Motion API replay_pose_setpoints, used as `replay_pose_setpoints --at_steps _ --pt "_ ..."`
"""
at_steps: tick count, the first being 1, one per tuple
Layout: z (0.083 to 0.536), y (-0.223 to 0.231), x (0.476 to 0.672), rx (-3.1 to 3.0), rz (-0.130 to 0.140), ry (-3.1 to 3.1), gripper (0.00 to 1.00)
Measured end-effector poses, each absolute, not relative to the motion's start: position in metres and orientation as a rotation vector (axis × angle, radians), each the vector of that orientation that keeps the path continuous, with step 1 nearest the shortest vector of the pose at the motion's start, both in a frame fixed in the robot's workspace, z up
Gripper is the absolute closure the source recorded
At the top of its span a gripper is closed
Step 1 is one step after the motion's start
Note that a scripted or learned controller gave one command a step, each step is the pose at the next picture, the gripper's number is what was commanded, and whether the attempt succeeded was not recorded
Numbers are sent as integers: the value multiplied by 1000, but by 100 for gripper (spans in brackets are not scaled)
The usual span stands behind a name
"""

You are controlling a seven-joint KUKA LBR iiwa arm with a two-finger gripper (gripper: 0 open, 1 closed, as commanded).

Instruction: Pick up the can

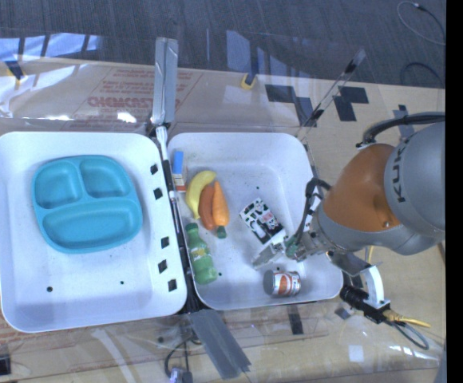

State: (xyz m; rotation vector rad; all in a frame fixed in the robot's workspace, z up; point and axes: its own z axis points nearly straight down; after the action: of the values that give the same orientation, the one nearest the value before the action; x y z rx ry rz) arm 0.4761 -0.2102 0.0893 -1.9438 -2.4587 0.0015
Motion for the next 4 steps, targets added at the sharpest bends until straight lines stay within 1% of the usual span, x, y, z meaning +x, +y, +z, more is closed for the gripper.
replay_pose_setpoints --at_steps 1,2,3,4 --pt "89 -186 476 -1957 3 -2445 0" --pt "90 -210 476 -1916 1 -2483 0" --pt "89 -200 475 -1761 2 -2589 0" --pt "90 -210 476 -1728 1 -2617 0"
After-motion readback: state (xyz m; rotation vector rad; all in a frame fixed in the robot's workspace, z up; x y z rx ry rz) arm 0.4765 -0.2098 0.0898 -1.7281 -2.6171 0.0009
